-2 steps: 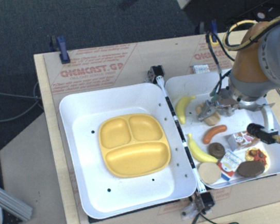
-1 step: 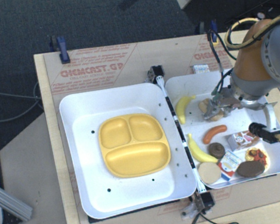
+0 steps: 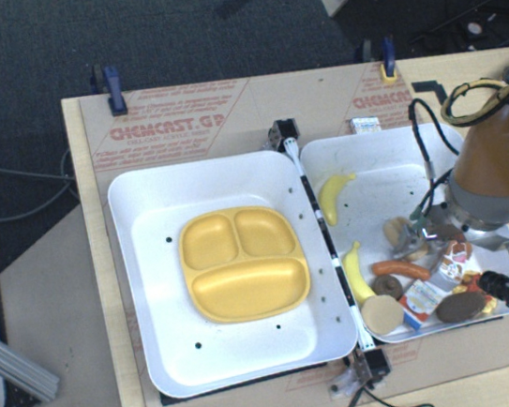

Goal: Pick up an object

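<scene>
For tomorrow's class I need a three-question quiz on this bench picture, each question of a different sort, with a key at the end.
1. True or false: the yellow divided plate lies in the left bin.
2. Multiple choice: where does the upper banana lie? A) on the plate, B) in the right bin near the wall between the bins, C) on the cardboard outside the bins.
3. Fill in: the arm reaches over the ____ bin.

Key: 1 true; 2 B; 3 right.
</scene>
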Robot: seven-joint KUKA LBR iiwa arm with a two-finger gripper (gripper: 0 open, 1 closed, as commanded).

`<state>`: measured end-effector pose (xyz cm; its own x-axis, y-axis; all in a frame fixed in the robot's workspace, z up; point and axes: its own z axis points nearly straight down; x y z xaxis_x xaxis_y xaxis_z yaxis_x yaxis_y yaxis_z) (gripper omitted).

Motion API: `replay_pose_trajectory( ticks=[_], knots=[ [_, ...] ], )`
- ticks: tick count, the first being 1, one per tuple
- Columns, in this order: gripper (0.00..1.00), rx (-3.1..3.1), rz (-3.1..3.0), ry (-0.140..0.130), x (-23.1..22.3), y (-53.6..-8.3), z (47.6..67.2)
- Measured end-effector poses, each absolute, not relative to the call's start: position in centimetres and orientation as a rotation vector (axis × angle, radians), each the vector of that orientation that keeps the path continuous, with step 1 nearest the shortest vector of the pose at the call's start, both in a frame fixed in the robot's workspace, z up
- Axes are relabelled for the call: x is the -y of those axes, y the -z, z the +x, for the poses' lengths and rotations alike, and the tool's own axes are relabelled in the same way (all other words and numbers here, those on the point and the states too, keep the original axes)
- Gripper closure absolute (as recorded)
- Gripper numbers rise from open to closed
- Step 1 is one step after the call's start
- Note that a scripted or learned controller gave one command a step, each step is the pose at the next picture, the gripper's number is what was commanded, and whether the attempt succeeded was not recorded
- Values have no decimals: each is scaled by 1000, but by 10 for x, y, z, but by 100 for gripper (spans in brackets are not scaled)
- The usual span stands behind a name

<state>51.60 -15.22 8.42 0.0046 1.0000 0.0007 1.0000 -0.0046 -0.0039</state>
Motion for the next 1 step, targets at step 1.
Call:
replay_pose_trajectory(
  ticks=[1],
  knots=[
    [100,2243,-2216,19,63,-192,594]
  ],
)
